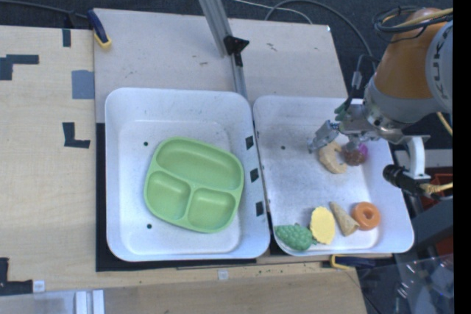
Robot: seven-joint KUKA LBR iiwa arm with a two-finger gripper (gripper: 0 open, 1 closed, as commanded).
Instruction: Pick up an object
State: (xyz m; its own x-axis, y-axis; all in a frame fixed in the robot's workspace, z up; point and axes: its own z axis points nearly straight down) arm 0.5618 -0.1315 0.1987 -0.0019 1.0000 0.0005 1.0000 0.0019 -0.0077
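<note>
Arm (412, 77) reaching in, claw (340, 137) lowered

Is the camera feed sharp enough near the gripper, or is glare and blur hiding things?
Camera view: even, soft light, no strong glare on the white right bin; the two-finger gripper is slightly blurred, and the tan and purplish pieces under it merge; the green divided plate reads clearly.

Even, soft overhead light fell on the bench, the white bins (184, 103) left of the gripper (340, 134) shone bright without harsh glare, shadows lay faint beneath the gripper, and the whole picture was slightly grainy and soft.
</note>
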